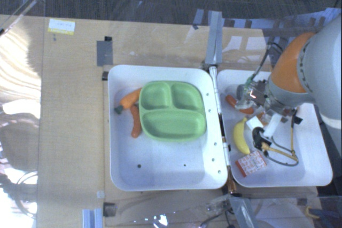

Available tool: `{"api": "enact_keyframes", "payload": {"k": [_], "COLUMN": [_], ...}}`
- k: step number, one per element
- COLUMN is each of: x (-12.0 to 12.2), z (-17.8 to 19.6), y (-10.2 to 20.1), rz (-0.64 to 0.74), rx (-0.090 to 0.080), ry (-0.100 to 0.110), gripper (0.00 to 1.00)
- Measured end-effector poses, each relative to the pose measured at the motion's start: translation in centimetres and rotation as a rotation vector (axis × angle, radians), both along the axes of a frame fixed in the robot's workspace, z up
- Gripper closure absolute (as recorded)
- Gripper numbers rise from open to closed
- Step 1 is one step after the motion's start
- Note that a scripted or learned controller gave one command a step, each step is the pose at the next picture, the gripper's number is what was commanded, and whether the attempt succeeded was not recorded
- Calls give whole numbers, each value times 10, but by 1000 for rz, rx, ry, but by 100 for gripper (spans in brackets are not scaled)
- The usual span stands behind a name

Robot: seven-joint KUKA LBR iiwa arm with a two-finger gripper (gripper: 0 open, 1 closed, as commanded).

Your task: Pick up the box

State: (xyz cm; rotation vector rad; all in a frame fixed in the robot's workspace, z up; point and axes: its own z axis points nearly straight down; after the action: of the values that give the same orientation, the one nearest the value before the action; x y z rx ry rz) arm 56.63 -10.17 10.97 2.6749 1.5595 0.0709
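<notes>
Pincer (247,94) hangs over the right bin (316,178); open or closed cannot be told. Box (250,163) lies flat just beside the banana (242,136), apart from the pincer, evidently not yet approached.

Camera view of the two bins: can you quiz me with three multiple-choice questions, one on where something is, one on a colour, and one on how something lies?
1. Where is the box?
A) in the left bin, by the carrot
B) in the right bin, beside the banana
C) on the bench outside the bins

2. What colour is the divided plate?
A) blue
B) green
C) yellow

3. How does the box lie?
A) flat on the bin floor
B) upright against the bin wall
C) on top of the banana

Answers:
1 B: it sits near that bin's front edge, by the banana's lower end.
2 B: its whole surface is light green.
3 A: its broad printed face points up.
</notes>
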Motion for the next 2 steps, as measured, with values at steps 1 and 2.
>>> {"api": "enact_keyframes", "payload": {"k": [1, 2], "x": [11, 36], "z": [0, -1], "y": [-5, -8], "rz": [20, 29], "rx": [5, 2], "ry": [13, 17], "gripper": [0, 0]}}
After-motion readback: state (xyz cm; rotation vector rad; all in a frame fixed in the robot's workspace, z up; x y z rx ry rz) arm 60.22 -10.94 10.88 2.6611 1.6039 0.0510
